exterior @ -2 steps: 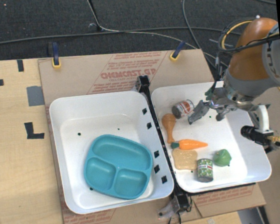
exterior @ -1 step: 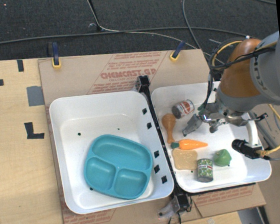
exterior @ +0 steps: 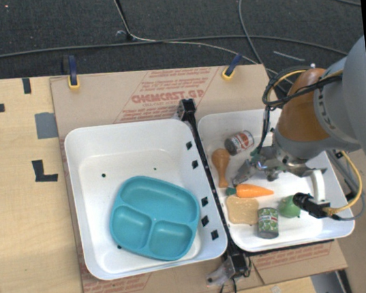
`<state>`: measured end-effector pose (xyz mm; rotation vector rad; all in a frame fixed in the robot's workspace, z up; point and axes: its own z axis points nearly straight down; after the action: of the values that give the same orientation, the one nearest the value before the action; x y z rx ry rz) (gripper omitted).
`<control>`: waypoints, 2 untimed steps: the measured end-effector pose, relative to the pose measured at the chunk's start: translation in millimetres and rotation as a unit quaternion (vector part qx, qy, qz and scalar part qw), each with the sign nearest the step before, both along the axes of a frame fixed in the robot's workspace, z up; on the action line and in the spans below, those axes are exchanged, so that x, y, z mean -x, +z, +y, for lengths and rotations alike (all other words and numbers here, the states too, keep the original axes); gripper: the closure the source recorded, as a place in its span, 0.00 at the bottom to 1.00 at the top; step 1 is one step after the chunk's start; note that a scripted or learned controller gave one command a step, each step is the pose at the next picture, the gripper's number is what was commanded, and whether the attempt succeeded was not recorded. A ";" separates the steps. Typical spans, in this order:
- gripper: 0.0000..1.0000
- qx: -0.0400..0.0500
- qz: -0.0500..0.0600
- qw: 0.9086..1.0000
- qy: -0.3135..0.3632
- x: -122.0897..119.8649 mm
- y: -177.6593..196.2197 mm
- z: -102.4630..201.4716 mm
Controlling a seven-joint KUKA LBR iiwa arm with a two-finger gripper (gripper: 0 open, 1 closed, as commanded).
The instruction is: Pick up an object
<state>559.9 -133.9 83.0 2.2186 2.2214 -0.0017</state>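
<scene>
Arm: grey, with an orange band point(exterior: 298, 93), it hangs highest over the right bin point(exterior: 340, 226) and covers that bin's far right part.
Gripper point(exterior: 256, 165): low inside the right bin, just above the carrot; the fingers point(exterior: 248, 167) look spread a little with nothing between them — I judge the jaws open and holding nothing.
Carrot point(exterior: 254, 191): the likeliest target, lying flat near the right bin's middle, tip pointing right. Probably a light, stiff plastic toy — smooth and tapered, so best pinched across its thick left end.
Bread slice point(exterior: 241, 211): just nearer than the carrot, flat, hard to get fingers under.
Green can point(exterior: 268, 223): at the right bin's near wall, beside the bread.
Small tin point(exterior: 238, 143): toward the right bin's far side, on its side; may roll.
Drumstick point(exterior: 221, 165): along the right bin's left wall.
Teal plate point(exterior: 154, 217): in the left bin point(exterior: 78, 148), left of the right bin.
</scene>
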 end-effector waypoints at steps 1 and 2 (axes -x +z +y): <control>1.00 0.000 -0.001 1.000 0.000 -0.9 12.9 -0.2; 1.00 -0.001 -0.001 1.000 0.000 1.8 55.6 -1.5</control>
<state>558.1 -135.5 138.6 2.2191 2.2211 0.0024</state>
